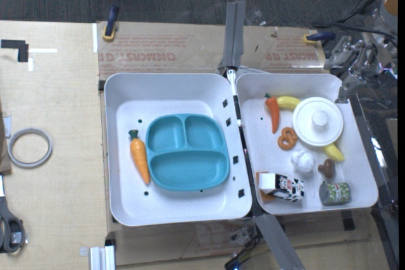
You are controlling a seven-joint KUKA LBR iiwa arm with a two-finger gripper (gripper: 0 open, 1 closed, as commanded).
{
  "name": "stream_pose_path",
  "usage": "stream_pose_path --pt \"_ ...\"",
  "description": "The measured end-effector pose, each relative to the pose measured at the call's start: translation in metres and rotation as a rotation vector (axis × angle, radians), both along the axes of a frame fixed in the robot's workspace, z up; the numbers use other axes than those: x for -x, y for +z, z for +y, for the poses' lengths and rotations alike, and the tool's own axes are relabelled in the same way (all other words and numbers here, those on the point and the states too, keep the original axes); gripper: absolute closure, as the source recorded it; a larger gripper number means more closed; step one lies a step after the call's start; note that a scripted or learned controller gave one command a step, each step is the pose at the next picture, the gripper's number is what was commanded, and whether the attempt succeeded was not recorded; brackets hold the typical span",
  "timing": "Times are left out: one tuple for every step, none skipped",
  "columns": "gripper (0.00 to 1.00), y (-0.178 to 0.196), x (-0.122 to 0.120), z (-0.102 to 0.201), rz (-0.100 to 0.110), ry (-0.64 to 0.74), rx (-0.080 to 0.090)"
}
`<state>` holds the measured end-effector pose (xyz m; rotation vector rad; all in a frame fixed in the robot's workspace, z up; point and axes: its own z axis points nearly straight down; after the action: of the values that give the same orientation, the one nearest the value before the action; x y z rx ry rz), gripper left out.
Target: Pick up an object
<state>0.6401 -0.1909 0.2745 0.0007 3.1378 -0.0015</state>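
Pincer [364, 63]: state I cannot tell, parked beyond right bin [361, 136]. Risk: crowded items beside white lid [318, 121] may deflect my grasp.

You have two bins side by side. In the left bin [117, 155] a tray [187, 152] sits at the middle, with a carrot [140, 157] just beside its left edge. In the right bin [253, 98] a lid [318, 121] lies toward the back, a banana [288, 102] and a pepper [273, 113] to its left, a pretzel [287, 138] in front of those. Along the front you see a carton [281, 186] on the left and a can [335, 193] on the right. A tape roll [28, 147] lies on the bench, well left of the bins.
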Motion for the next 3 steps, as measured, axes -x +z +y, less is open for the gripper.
stream_pose_path --pt "0.0 -0.106 0.006 0.034 0.001 0.036 0.0" --pt "0.0 -0.182 0.033 0.064 0.001 -0.009 -0.001" --pt "0.0 -0.182 0.066 0.098 0.001 -0.053 -0.001"
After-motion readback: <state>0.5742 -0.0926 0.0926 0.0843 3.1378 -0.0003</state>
